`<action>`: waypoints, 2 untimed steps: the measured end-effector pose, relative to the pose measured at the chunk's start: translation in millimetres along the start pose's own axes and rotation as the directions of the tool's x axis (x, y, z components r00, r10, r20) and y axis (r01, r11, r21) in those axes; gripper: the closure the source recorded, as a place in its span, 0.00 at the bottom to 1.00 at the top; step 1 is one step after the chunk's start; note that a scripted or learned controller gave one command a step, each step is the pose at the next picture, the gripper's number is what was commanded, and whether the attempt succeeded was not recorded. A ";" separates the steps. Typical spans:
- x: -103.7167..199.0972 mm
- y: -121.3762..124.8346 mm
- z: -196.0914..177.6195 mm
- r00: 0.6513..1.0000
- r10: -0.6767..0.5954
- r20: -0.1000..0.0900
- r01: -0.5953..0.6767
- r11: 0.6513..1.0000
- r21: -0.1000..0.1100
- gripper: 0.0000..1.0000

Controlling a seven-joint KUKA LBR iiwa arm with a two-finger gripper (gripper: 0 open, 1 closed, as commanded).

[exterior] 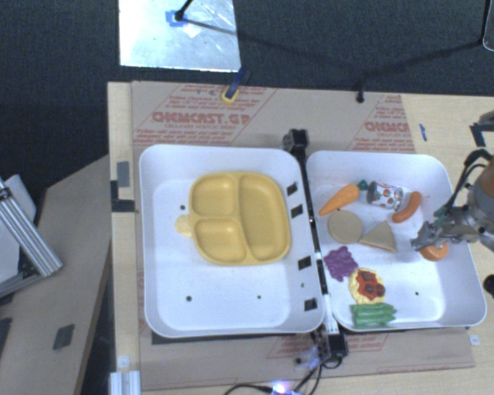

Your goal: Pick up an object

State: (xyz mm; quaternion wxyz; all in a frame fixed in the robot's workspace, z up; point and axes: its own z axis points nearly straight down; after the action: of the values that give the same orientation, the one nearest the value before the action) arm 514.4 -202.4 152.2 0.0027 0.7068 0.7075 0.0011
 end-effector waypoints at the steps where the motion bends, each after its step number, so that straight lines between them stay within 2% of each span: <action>1: 9.3 -1.5 -53.4 1.000 -0.004 0.000 0.004 1.000 -0.001 1.00; 2: 9.1 0.0 -73.5 1.000 -0.003 -0.001 0.003 1.000 0.001 1.00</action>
State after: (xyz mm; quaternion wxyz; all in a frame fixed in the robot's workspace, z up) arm 514.1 -193.1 225.7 0.0022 0.7056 0.7086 0.0012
